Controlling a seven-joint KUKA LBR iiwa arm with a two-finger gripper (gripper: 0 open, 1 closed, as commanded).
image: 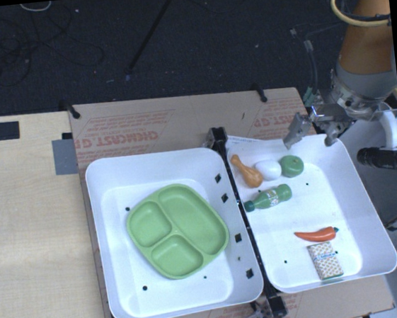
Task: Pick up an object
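The right bin (352, 194) holds several small items. An orange-brown drumstick-like piece (246, 171), a white egg shape (267, 169) and a round green piece (292, 165) lie together near its far edge. A green bottle (268, 198) lies on its side in the middle. A red chili pepper (316, 235) and a small printed box (325, 260) are near the front. My gripper (315, 134) hovers over the bin's far right corner, just behind the round green piece. It is open, and nothing is between its fingers.
The left bin (111, 200) holds a green divided plate (177, 230). A black divider (235, 215) runs between the two bins. Both sit on a cardboard sheet (152, 124). The arm (365, 50) rises at the upper right.
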